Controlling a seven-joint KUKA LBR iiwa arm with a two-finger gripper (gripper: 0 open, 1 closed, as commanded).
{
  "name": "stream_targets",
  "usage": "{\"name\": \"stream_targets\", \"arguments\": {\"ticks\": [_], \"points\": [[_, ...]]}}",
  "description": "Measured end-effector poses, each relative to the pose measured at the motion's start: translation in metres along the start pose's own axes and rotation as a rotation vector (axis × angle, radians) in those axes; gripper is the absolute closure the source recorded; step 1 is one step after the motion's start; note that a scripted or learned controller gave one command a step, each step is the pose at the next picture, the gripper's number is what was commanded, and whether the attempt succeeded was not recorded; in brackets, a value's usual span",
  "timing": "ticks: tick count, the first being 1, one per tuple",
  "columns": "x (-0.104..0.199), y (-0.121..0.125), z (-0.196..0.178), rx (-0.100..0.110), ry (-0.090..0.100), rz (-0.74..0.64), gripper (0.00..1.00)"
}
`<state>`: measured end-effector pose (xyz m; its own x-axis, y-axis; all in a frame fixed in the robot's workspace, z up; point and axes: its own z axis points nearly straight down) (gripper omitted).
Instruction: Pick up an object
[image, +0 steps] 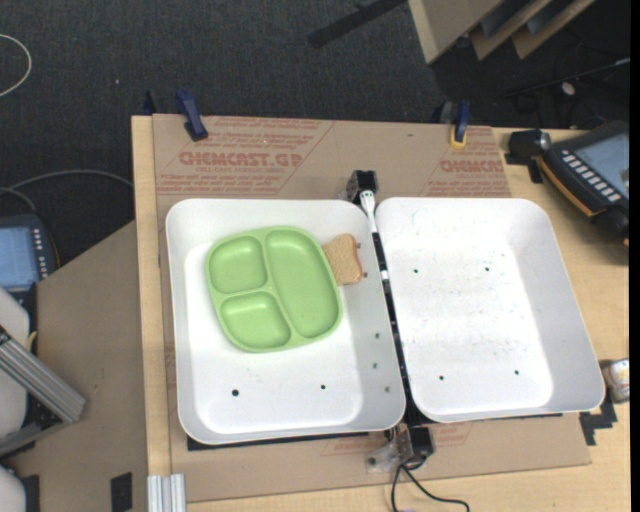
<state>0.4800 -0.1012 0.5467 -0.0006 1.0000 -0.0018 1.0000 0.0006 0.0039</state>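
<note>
Bench (300, 150): a brown board printed with red lettering, held at its far edge by a blue clamp (190, 113) near the left corner and a second clamp (460, 125) toward the right. Two shallow white bins sit on it side by side, their inner rims touching along the middle.

Left bin (270, 400): holds both loose objects, in its far half.

Right bin (480, 310): its white floor is speckled with fine dark marks.

Plate (275, 288): light green, divided into three compartments, lying flat and slightly rotated, nearer the bin's far edge than its near edge.

Cracker (345, 259): a small tan rectangle lying just beside the plate's right rim, close to the bin's inner edge, apparently touching the plate.

Hand: its state cannot be told from this view.
</note>
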Motion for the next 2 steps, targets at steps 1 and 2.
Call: {"name": "stream_targets", "arguments": {"ticks": [1, 2], "points": [[0.064, -0.002, 0.140, 0.020, 0.004, -0.005, 1.00], [0.138, -0.002, 0.173, 0.011, 0.004, -0.008, 1.00]]}}
